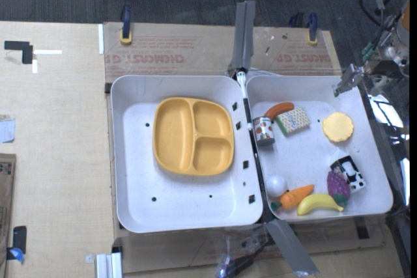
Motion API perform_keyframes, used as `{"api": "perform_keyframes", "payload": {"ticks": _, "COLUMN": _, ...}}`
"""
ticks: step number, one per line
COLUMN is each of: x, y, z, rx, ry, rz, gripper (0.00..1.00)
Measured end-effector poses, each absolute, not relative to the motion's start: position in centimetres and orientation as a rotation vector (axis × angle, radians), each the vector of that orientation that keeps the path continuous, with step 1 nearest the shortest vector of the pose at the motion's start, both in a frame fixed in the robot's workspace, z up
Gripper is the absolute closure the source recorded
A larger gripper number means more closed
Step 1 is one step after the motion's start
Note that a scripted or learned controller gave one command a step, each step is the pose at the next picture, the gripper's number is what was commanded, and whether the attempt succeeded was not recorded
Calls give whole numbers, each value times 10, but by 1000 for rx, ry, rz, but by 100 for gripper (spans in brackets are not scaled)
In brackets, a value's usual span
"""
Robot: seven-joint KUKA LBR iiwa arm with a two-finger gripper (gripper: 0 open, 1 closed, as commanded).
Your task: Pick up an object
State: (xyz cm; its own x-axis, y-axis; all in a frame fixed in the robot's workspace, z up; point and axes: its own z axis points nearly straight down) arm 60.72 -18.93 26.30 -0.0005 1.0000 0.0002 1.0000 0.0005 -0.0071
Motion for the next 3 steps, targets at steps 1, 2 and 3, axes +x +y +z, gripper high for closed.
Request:
{"api": "perform_keyframes", "payload": {"ticks": 1, "x": 623, "y": -158, "z": 101, "rx": -2024, "ry": -2401, "rz": 2, "gripper": 0}}
{"api": "perform_keyframes", "payload": {"ticks": 2, "x": 652, "y": -111, "z": 96, "rx": -1894, "ry": -2518, "rz": -5, "gripper": 0}}
{"api": "perform_keyframes", "payload": {"ticks": 3, "x": 662, "y": -105, "z": 96, "rx": -1865, "ry": -2537, "rz": -2, "gripper": 0}}
